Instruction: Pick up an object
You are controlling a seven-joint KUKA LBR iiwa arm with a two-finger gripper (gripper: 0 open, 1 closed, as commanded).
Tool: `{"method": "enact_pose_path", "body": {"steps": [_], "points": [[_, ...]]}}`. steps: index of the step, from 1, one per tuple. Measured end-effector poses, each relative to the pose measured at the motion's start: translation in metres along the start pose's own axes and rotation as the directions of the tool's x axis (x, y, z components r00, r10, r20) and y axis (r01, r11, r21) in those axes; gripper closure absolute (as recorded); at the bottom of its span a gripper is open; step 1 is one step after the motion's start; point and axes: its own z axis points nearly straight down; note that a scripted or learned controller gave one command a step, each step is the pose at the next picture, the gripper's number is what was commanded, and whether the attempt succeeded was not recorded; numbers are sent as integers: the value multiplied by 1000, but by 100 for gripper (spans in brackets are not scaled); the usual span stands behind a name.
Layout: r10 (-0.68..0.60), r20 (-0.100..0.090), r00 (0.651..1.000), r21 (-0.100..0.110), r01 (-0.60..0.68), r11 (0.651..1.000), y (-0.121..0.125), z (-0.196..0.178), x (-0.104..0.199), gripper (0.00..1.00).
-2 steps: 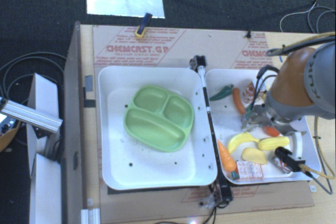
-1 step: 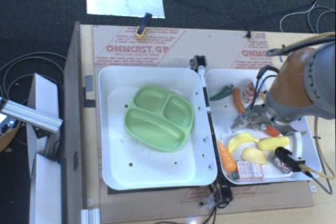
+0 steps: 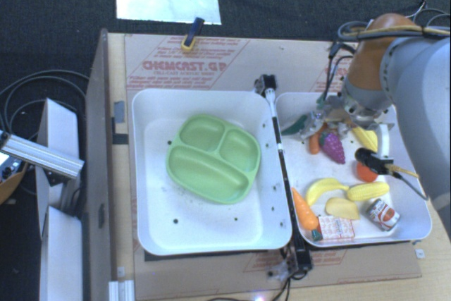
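A jumble of toy food lies in the right bin [image 3: 423,222]: a purple grape bunch [image 3: 333,149] beside a small carrot [image 3: 314,143], a banana [image 3: 323,188], a yellow corn cob [image 3: 368,191], a pale lemon-like piece [image 3: 341,207], a red-labelled can [image 3: 382,214], a larger carrot [image 3: 304,211] against the near-left wall and a printed card [image 3: 335,228]. The pincer [image 3: 331,115] hangs low over the bin's far side, just above the grapes and small carrot; whether it is apart or together cannot be told. The left bin [image 3: 151,222] carries a green divided plate [image 3: 213,159]. Both bins sit on the cardboard-covered table [image 3: 211,60].
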Motion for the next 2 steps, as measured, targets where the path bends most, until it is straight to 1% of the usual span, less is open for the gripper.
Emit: {"method": "enact_pose_path", "body": {"steps": [1, 2], "points": [[-3, 6, 1000, -40, 4, 999, -29, 0, 1, 0], [-8, 8, 1000, -47, 9, 999, -27, -12, 1, 100]]}}
